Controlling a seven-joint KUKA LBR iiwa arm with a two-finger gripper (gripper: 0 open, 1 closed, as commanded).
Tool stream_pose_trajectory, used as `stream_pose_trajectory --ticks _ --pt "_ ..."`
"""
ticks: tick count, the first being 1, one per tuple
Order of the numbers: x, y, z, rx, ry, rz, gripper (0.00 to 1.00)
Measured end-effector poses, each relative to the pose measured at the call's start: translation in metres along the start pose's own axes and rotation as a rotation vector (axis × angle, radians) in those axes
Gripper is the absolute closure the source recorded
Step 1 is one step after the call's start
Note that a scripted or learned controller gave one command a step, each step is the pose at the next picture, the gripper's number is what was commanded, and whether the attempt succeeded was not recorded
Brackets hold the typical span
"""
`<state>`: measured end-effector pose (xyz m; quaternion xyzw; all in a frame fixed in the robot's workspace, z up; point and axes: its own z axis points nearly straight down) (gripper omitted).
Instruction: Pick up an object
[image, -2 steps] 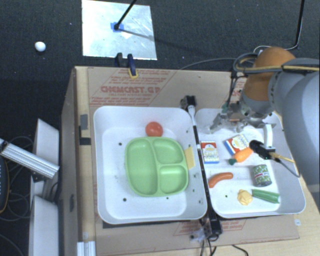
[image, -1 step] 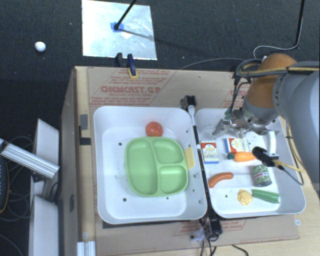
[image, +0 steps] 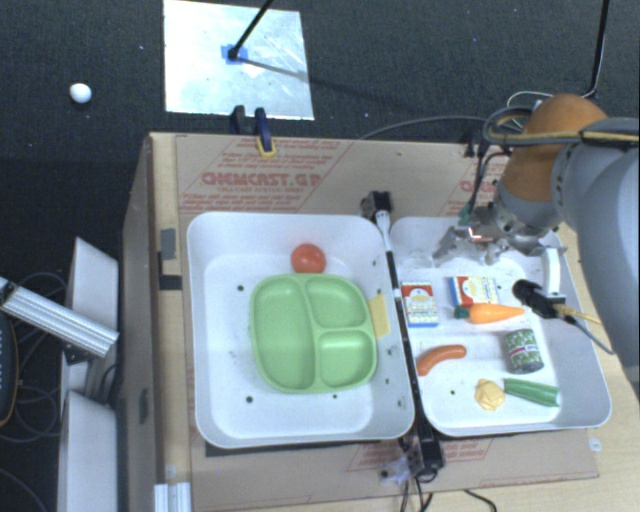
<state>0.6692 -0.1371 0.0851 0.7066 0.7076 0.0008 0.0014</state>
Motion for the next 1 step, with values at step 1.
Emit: stream_pose_trajectory --ticks 1 --pt "0.0142 -0.0816 0.0005 0.003 0.001 0.0 0.0"
